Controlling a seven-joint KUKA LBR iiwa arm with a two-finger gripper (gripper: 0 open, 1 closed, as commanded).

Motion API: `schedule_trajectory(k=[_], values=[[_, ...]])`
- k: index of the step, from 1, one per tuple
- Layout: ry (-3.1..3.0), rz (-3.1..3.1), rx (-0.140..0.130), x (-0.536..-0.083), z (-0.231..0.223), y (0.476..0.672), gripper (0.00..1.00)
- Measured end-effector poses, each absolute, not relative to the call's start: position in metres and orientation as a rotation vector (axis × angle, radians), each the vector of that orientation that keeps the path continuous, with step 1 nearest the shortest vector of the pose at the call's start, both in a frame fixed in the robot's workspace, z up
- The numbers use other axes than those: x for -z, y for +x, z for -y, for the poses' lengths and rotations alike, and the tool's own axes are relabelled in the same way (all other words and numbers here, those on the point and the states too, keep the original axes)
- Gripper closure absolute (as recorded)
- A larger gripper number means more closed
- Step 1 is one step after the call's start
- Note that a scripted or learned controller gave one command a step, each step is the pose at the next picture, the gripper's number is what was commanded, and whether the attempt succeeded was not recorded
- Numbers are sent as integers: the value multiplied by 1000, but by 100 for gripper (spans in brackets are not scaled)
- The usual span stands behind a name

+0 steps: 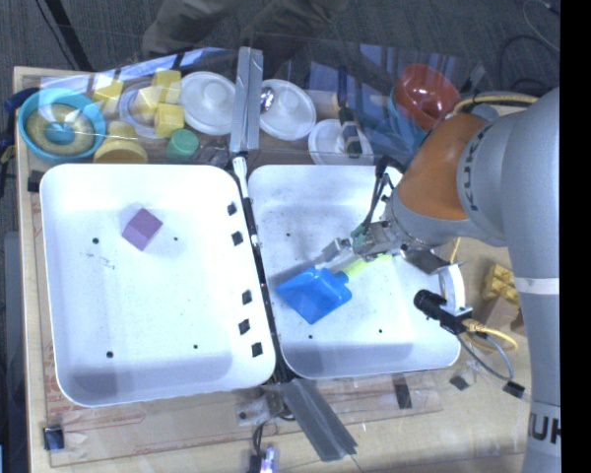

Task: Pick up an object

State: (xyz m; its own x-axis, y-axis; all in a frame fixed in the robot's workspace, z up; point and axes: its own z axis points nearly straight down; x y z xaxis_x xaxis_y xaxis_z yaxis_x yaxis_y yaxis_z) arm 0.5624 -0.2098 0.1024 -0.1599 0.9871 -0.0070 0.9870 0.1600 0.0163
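Over right bin (pixel 305 190), arm (pixel 463 180) bent, gripper (pixel 362 247) low

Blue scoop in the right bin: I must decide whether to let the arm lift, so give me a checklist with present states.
1. Gripper over the right bin: ok.
2. Gripper at the blue scoop's green handle: ok.
3. Handle actually between the gripper's parts: cannot tell.
4. Scoop lying away from the bin walls: ok.
5. Purple block apart, in the left bin: ok.
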Motion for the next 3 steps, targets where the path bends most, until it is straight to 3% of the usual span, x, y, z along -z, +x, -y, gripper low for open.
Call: schedule_trajectory(k=[1, 3], values=[[2003, -2398, -8, -99, 199, 539, 0], [1975, -2417, -6, -99, 178, 531, 0]])
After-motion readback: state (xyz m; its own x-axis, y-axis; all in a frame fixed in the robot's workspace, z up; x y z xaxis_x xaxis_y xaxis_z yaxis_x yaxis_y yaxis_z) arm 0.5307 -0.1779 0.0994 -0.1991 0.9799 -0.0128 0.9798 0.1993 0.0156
